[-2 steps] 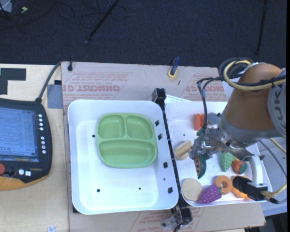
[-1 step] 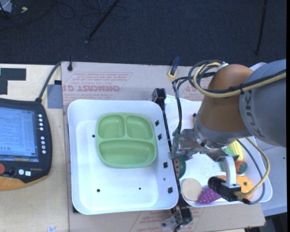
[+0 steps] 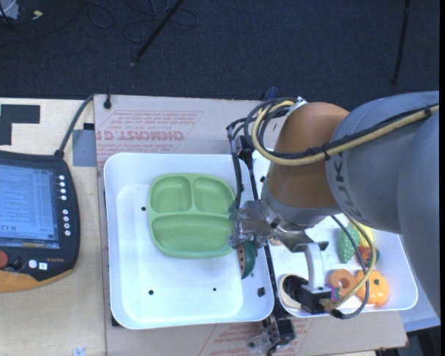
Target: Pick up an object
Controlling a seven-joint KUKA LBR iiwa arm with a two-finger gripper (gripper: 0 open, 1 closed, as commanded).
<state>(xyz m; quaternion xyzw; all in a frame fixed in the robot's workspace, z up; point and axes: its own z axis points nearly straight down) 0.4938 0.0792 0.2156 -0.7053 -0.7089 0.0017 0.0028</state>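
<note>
A light green divided plate (image 3: 189, 217) lies in the left white bin (image 3: 126, 288), toward its back right. My gripper (image 3: 245, 252) hangs over the plate's right front corner, close to the wall between the two bins. A small dark green and brown piece (image 3: 248, 262) shows just under the gripper; I cannot tell whether it is held or is part of the gripper. The grey arm with its orange band (image 3: 304, 162) covers much of the right bin (image 3: 409, 291).
In the right bin lie an orange ring (image 3: 343, 280), a yellow-orange toy (image 3: 376, 291), a green ridged item (image 3: 346, 245) and a white round cup (image 3: 291, 291). A teach pendant (image 3: 26, 213) rests left of the bins. Cables loop over the wrist.
</note>
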